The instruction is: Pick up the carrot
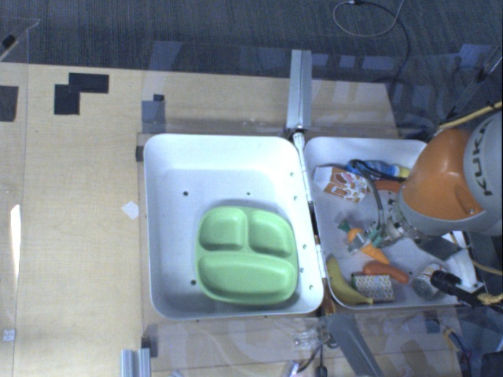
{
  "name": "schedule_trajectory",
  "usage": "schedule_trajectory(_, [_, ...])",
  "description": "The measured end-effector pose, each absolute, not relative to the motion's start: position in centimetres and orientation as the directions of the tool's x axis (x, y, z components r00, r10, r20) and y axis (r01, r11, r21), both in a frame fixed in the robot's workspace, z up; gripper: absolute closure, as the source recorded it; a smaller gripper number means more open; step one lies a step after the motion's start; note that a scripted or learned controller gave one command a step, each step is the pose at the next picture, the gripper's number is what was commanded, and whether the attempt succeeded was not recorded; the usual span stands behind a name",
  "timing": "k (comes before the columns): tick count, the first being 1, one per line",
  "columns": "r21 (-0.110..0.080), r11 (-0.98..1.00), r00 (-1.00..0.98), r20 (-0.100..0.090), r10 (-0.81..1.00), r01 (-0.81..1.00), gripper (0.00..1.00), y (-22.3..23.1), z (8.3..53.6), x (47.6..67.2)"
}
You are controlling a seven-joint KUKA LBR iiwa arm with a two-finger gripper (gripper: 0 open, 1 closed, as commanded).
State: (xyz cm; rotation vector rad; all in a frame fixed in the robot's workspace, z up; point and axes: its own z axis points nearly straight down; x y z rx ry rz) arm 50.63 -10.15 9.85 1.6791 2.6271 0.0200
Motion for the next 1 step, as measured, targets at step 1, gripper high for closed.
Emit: schedule_trajectory(1, [0.002,0.445,-0.445,-0.001,0.895,0.895,1.00,-6.05,18.25,59.36])
